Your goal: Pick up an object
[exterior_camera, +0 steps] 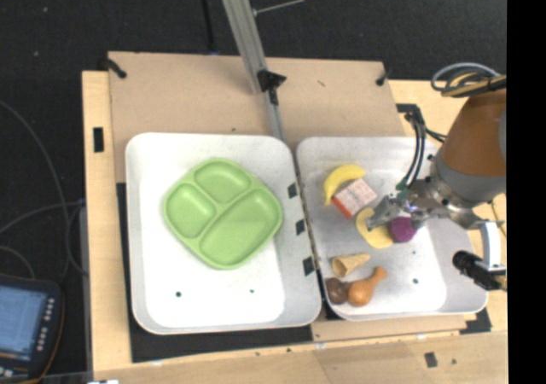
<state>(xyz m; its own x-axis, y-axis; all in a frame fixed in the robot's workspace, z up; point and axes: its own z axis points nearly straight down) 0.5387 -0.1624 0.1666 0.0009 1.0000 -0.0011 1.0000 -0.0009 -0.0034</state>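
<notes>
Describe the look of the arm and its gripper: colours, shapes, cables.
The arm is a thick rounded body, orange-brown on top and grey beneath. Dark cables curve down along its left side, and pale looped cables sit above it. The gripper is a small grey metal assembly, too blurred for finer detail.

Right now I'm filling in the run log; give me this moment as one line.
phase: reaching | gripper: low in right white bin, at small purple object on yellow piece | hold: cannot tell | left bin: green divided plate
</notes>
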